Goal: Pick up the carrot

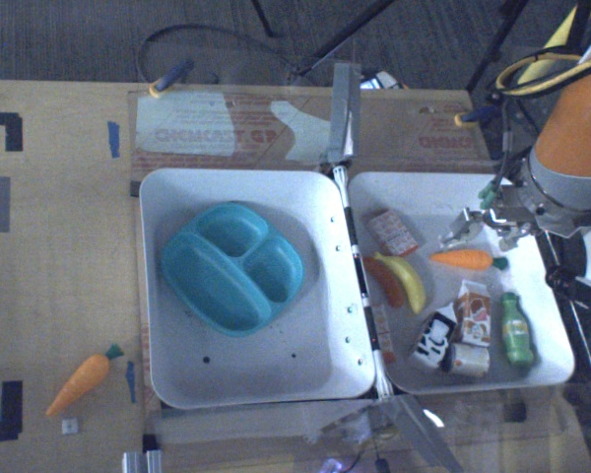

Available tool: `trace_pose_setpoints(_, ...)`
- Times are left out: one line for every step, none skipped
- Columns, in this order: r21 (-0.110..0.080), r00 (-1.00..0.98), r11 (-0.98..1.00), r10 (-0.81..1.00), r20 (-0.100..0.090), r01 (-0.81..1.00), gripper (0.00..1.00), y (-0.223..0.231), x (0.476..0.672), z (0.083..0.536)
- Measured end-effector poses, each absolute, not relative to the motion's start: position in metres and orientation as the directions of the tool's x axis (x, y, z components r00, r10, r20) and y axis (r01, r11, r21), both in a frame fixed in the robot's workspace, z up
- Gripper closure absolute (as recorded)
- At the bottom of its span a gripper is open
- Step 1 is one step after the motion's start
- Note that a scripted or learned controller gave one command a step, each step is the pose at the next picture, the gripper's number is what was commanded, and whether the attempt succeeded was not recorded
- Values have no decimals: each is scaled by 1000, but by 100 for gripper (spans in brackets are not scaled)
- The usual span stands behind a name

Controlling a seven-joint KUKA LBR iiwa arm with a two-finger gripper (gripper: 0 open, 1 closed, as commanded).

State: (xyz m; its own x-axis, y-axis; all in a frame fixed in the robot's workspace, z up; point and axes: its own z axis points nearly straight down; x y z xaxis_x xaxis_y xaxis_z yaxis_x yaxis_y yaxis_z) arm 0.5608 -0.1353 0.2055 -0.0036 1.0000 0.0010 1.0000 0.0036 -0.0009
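Nearest cam: white right bin point(557, 368) w/ packaged food. My target, small orange plastic carrot w/ green top point(463, 259), lies in that bin's upper half. Gripper point(478, 223) hovers just above it, touching nothing, so I'm at approach; next: descend, centre on carrot. Fingers too blurry, can't tell their state. Arm cut off right.

A teal three-compartment plastic plate point(232, 265) lies in the left white bin point(167, 363). The right white bin point(552, 368) holds a yellow banana point(406, 280), a green bottle point(516, 331), a small red-and-white packet point(392, 232) and little cartons point(473, 314).
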Motion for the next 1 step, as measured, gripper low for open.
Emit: trace_pose_setpoints(13,-156,156,988,1,988,0,-115,581,100)
